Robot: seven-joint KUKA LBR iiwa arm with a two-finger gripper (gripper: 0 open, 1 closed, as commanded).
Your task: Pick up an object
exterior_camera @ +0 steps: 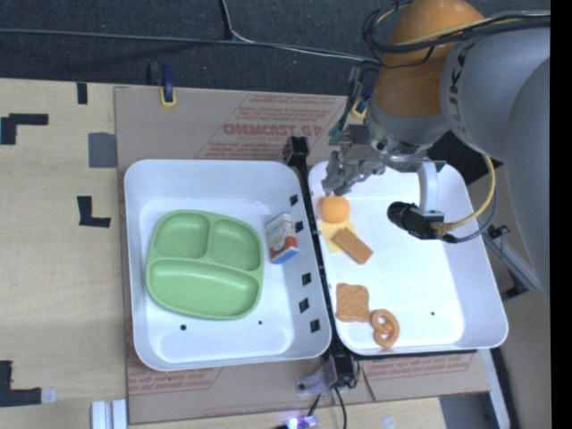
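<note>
My gripper (337,184) hangs over the far left part of the right bin (447,284), its tips just above an orange ball (334,209). Nothing shows between the fingers. Below the ball lie a yellow piece (331,235) and a brown oblong block (355,246). Nearer the front of that bin sit a square cracker (352,303) and a pretzel (385,326). In the left bin (161,333) rests a green divided plate (206,264), with a small red, white and blue carton (281,237) beside its right edge.
The grey arm with its orange band (429,25) reaches in from the upper right over the right bin's far side. A black cable connector (411,217) hangs over that bin. Black clips (308,280) line the divider between the bins.
</note>
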